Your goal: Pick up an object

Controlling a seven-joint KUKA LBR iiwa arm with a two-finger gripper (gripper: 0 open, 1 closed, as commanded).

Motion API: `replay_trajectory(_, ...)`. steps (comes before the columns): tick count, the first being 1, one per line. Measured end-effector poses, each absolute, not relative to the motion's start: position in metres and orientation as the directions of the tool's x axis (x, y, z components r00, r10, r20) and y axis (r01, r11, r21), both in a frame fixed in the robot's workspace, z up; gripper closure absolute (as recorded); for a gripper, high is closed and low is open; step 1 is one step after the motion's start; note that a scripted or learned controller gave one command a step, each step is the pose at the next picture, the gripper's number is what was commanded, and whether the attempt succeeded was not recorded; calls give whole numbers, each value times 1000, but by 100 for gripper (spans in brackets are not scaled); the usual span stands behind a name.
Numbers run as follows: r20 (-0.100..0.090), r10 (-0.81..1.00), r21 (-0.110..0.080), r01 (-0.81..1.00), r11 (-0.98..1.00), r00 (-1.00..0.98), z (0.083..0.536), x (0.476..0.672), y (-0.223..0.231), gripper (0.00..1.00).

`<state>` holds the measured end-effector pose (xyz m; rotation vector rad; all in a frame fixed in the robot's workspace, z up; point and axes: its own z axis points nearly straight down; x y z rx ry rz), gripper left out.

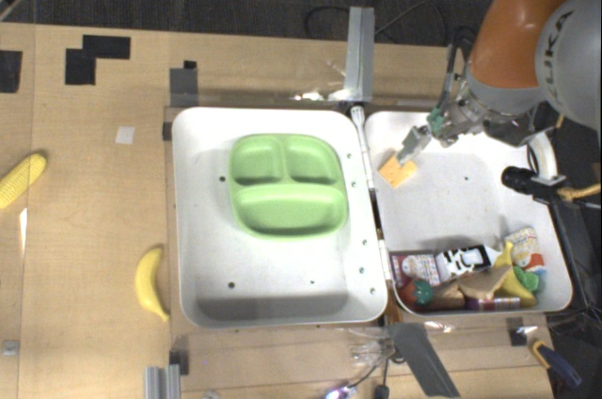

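- Packed along the right bin's near wall lies a heap of small goods: a dark packet, a black-and-white carton, some yellow and red bits; too jumbled to count.
- Yellow-orange block, the likely target, lies alone in the same bin's far left part, close to the divider between the bins.
- Gripper hangs just above and right of the block, tilted toward it; I cannot tell how its claw stands, and nothing shows as held.
- To do the pick well, I judge: centre over the block, straddle it, and keep clear of the bin wall beside it.
- Count: two bins, one green tray in the left one, one block, one arm.
- On the bench left of the bins: one banana, one corn cob.
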<state>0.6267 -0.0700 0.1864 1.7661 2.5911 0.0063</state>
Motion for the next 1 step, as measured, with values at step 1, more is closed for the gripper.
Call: replay_trajectory(1,-5,914,8,914,406,-406,227,637,-126,0)
